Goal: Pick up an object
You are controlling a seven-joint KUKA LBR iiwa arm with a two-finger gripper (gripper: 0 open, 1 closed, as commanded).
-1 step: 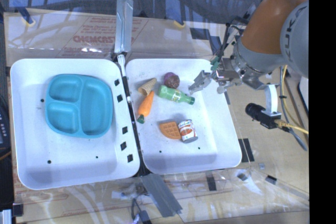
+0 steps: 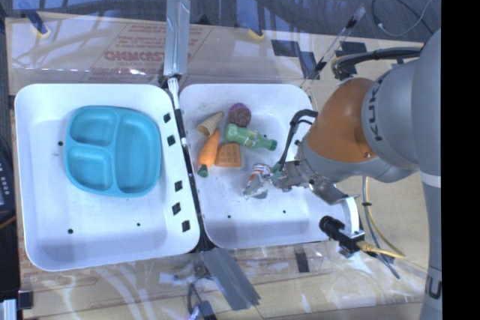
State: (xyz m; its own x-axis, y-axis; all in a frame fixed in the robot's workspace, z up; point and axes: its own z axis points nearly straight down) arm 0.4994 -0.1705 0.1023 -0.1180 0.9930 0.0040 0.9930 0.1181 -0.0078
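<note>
The right bin (image 2: 225,225) holds a small cluster of toy foods at its upper middle: a tan cone (image 2: 211,122), a dark purple round piece (image 2: 239,115), a green bottle (image 2: 250,136), an orange carrot (image 2: 208,151) and an orange waffle-like block (image 2: 229,155). My gripper (image 2: 258,181) is low over the bin floor, just below and to the right of the block and below the bottle. It looks silver with a fleck of red. I see nothing clearly held in it.
A blue divided plate (image 2: 114,151) lies in the left bin (image 2: 45,236). The ridge between the two bins (image 2: 184,183) runs just left of the carrot. The arm's orange band (image 2: 341,133) hangs over the right bin's right wall, with cables (image 2: 371,236) beside it.
</note>
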